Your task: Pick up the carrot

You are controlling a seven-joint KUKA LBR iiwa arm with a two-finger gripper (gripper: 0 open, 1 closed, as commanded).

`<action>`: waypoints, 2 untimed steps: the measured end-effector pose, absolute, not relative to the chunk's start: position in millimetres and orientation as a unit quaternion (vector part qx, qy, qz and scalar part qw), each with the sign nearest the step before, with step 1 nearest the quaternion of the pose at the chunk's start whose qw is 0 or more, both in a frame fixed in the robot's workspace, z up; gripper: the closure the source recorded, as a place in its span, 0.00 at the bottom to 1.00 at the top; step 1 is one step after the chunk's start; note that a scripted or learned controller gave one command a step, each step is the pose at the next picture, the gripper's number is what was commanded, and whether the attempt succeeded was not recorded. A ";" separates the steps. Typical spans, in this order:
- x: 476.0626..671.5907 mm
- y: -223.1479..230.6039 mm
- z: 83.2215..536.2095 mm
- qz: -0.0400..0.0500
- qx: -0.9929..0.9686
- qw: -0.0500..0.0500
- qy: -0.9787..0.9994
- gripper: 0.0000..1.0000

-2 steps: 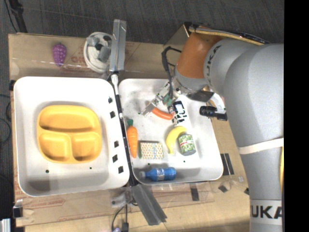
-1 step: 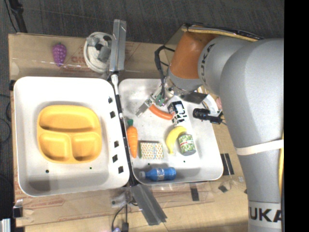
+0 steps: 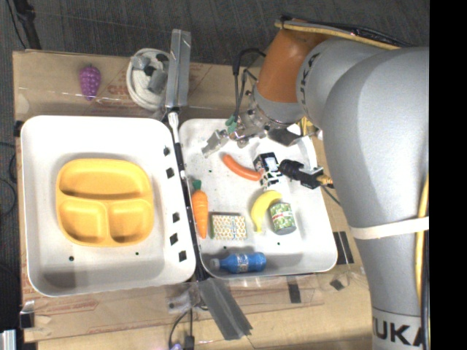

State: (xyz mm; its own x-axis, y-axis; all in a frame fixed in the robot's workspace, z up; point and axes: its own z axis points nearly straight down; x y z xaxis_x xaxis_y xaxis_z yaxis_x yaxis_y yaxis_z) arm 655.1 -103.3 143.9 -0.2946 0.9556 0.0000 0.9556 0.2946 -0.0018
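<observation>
The carrot [image 3: 199,210] is orange with a green top. It lies lengthwise against the left wall of the right bin [image 3: 321,250], green end toward the back. My gripper [image 3: 217,141] hangs low over the back left part of that bin, above and to the right of the carrot and apart from it. Nothing shows in its grasp. The grey arm with its orange band reaches in from the right and hides the bin's back right corner.
Near the carrot lie a small patterned box [image 3: 228,227], a banana [image 3: 263,207], a green-labelled can [image 3: 282,217], a blue bottle [image 3: 241,262] and an orange sausage-shaped toy [image 3: 241,167]. The left bin [image 3: 36,144] holds a yellow divided tray [image 3: 106,200]. Purple grapes [image 3: 89,80] sit on the bench behind.
</observation>
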 end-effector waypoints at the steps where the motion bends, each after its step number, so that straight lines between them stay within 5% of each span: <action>1: 626.0 -105.9 195.4 0.001 -0.582 0.002 -0.813 0.00; 2: 594.3 -97.2 104.7 0.001 -0.571 0.001 -0.821 0.00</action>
State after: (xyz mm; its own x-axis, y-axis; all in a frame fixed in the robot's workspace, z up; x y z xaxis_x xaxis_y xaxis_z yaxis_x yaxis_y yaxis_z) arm 594.3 -97.2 104.7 -0.3477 0.9376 0.0007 0.9376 0.3477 -0.0021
